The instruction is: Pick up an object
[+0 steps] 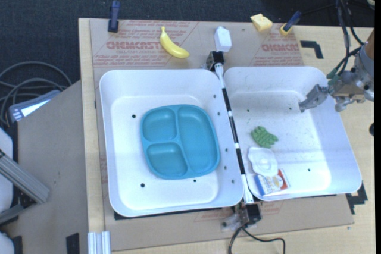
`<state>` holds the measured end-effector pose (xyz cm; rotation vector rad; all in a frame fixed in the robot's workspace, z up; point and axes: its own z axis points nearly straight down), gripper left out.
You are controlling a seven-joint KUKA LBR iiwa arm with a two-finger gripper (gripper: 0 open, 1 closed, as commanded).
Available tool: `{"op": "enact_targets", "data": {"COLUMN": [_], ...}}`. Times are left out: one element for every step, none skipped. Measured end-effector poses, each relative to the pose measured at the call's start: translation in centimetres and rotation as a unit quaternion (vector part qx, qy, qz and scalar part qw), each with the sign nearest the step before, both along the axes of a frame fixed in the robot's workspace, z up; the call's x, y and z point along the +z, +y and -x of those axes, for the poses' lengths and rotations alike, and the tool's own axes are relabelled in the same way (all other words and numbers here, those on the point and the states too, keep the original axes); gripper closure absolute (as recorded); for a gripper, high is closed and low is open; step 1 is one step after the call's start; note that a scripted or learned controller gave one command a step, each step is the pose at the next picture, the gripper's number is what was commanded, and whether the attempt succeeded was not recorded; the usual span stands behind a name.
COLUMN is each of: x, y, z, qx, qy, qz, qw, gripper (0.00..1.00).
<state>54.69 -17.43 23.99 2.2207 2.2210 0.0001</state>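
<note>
Landmark = green leafy piece (264, 136), a small knobbly, soft-looking item lying loose in the right bin (333, 146), prob. the easiest pick since nothing touches it. Just below it: a crumpled white wrapper (262, 159), then a flat printed packet (273, 182) w/ red edge, tucked vs. the bin's near-left corner, so awkward to reach. Tool (312, 98) hangs up and to the right of the leafy piece, well apart; can't tell if it is released or clenched, nothing visibly in it. Far left of it, a smooth blue 3-compartment plate (178, 141) sits centred in the left bin (119, 104). Banana (171, 44) lies on the surface beyond.
</note>
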Motion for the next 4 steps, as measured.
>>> {"op": "enact_targets", "data": {"x": [-13.8, -15.5, -15.5, -14.6], "y": [3.7, 7.9, 7.8, 7.8], "z": [2.7, -1.5, -0.7, -0.7], "qx": [0.0, 0.0, 0.0, -0.001], "qy": [0.002, 0.0, 0.001, 0.001], "qz": [-0.0009, -0.0001, -0.0008, -0.0005], "qw": [1.0, 1.0, 1.0, 1.0], "gripper": [0.0, 0.0, 0.0, 1.0]}}
